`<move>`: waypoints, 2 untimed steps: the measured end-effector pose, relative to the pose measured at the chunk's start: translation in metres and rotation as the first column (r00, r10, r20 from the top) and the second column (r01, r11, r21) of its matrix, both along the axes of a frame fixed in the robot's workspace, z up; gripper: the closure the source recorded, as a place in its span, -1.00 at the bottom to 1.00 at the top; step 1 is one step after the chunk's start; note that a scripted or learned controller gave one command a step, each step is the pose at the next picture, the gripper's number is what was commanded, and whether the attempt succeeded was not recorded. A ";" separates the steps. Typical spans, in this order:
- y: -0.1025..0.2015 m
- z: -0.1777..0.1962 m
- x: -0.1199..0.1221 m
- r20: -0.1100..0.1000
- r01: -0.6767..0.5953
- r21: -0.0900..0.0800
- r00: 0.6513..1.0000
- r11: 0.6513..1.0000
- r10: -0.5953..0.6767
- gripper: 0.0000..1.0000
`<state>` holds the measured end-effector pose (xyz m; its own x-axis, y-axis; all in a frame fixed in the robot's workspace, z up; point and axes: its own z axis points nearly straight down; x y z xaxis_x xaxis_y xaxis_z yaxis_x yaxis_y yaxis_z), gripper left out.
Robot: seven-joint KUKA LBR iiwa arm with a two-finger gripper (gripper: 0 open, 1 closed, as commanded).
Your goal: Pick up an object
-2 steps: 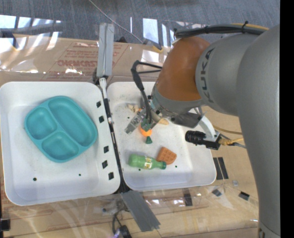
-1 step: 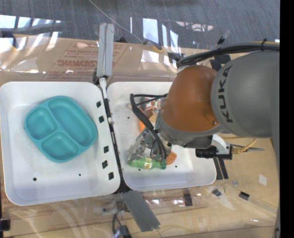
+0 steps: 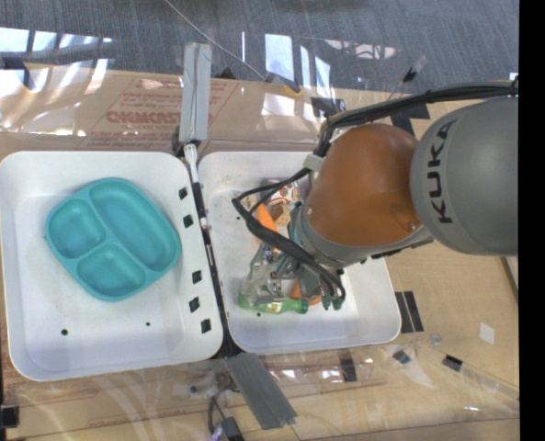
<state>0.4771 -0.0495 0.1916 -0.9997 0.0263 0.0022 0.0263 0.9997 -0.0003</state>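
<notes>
Two white bins sit side by side on the bench (image 3: 88, 108). A teal divided plate (image 3: 112, 237) is seen in the left bin (image 3: 24, 338). In the right bin (image 3: 373, 324), small objects (image 3: 272, 297) are clustered beneath the gripper (image 3: 286, 278); its state cannot be told. "KUKA" is read on the arm (image 3: 437, 186)

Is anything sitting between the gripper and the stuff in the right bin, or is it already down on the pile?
Nothing visible stands between them. The gripper is already down among the cluttered objects in the right bin, with the arm's orange band covering much of that pile from above. The teal divided plate lies apart in the left bin.
</notes>
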 end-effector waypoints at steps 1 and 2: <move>-0.033 0.002 0.001 0.005 -0.445 -0.002 0.895 0.896 0.445 1.00; -0.053 -0.016 0.035 0.004 -0.740 -0.001 0.673 0.673 0.740 1.00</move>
<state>0.5118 -0.1027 0.1760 -0.6920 -0.7219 -0.0020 -0.7219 0.6920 -0.0011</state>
